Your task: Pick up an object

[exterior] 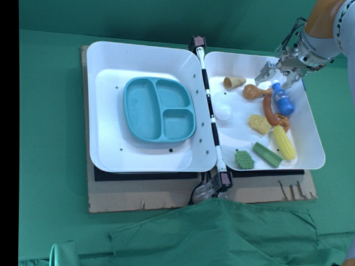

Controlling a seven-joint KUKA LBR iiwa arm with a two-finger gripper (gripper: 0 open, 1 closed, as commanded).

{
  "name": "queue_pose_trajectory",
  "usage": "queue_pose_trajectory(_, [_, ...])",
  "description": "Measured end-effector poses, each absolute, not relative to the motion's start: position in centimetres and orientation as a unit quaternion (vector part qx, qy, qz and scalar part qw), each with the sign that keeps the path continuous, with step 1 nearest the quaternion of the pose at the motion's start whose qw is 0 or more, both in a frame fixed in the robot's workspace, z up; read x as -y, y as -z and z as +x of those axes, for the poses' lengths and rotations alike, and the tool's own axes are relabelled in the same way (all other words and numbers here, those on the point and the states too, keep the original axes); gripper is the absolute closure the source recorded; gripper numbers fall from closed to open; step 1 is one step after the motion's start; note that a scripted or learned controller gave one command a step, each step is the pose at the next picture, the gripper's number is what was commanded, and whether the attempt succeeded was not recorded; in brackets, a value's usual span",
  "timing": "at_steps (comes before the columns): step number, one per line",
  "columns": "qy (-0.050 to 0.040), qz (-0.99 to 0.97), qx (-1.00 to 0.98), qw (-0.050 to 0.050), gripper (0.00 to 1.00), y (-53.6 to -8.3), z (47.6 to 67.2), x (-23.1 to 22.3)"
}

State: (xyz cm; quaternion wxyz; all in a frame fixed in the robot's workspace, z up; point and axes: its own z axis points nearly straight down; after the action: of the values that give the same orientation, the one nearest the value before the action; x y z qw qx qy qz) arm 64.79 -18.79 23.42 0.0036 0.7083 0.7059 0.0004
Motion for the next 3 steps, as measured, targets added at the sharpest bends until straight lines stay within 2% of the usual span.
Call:
queue_pose_trajectory(1, [-0.0004, 0.708, -0.706, 0.004, 0.00, -23.4, 64.8, 18.8])
queue_pose_trajectory(2, [-0.0025, 0.708, -0.706, 0.005, 0.00, -18.9, 60.8, 13.5])
queue_pose_trajectory(3, [-0.0044, 0.706, -0.708, 0.006, 0.00, -26.1, 65.4, 10.6])
